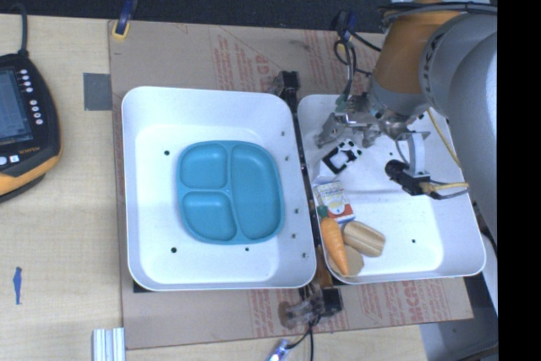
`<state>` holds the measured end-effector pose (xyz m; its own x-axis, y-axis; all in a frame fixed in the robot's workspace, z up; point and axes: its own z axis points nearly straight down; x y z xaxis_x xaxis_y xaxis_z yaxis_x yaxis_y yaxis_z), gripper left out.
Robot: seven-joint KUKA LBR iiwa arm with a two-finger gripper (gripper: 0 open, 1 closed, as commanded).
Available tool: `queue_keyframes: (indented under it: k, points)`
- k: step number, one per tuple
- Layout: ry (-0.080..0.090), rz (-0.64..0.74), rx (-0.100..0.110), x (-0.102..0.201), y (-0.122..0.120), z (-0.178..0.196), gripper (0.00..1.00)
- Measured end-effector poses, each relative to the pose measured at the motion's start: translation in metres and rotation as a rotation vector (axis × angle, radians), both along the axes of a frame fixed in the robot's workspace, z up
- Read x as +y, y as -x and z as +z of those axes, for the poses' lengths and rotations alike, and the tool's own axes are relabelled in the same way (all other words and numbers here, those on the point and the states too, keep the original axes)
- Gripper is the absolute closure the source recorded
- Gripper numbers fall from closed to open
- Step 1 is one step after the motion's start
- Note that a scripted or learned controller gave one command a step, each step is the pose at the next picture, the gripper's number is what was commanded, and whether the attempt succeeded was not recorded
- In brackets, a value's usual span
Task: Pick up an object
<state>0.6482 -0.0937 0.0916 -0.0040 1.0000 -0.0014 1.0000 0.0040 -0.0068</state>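
Looking down on the tabletop [68, 232], I see the two white bins side by side on a sheet of brown cardboard [211, 68]. The left bin [148, 258] holds a blue sectioned plate [229, 191] lying flat near its middle, with bare white floor all round it and clear of every wall. The right bin [439, 254] is more crowded along its near-left side: a carrot [333, 244] lies right against the left wall, a tan bread roll [364, 238] touches it on the right, and a small carton with a red and white label [332, 201] sits just above both, also close to that wall. A small black and white piece [342, 157] lies further up, near the far-left corner. The right half of that bin's floor is mostly open.

My arm [439, 55] comes in from the right and hangs over the far part of the right bin, its orange band [406, 46] above the wrist. The jaws [351, 129] are low over the far-left corner, just above the black and white piece; I cannot tell whether they are apart or together, nor whether they touch anything. A black fitting with a cable [409, 178] hangs from the wrist over the middle of the bin.

On the tabletop at far left rests a teach pendant [21, 127], well apart from the bins.
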Motion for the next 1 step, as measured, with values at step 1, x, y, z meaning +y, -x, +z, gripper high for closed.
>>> queue_keyframes:
  k: [1]
  points:
    - [-0.001, -0.001, -0.005, -0.0108, -0.0082, 0.0005, 0.00]
